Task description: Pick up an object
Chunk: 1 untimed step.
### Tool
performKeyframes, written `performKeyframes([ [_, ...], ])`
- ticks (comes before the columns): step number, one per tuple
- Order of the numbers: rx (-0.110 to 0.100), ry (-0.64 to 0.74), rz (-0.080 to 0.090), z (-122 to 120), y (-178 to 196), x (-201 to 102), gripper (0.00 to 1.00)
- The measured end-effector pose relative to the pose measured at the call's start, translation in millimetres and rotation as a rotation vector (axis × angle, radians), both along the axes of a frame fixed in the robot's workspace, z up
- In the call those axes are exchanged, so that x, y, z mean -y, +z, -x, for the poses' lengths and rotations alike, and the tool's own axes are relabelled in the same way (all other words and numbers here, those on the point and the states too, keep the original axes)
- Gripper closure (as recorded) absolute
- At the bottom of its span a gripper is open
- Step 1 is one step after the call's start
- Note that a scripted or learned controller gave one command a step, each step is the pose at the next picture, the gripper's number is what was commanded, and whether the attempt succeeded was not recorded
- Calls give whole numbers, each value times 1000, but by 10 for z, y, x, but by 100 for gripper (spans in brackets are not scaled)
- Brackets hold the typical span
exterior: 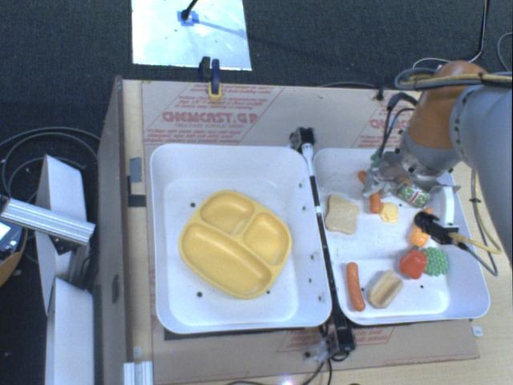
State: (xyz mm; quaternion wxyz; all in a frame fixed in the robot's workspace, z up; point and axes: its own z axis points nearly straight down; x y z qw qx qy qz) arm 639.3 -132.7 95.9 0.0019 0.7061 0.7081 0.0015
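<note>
We have the tool (383,184) low over the right bin's (469,299) far side; can't tell its state. Closest pick is the small carrot (375,203), just toward the near edge, long axis roughly near-far. Bread slice (342,214) sits further left.

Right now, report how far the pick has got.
Done: the arm has reached over the right bin, and its gripper sits low among the food at the far end. In hand: nothing visibly lifted. Left: grasp and raise an item; the bread slice and sausage lie untouched.
</note>
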Motion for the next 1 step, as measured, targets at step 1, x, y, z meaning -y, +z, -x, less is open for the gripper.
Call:
performKeyframes([
  [1,-1,1,-1,405,895,-677,100],
])
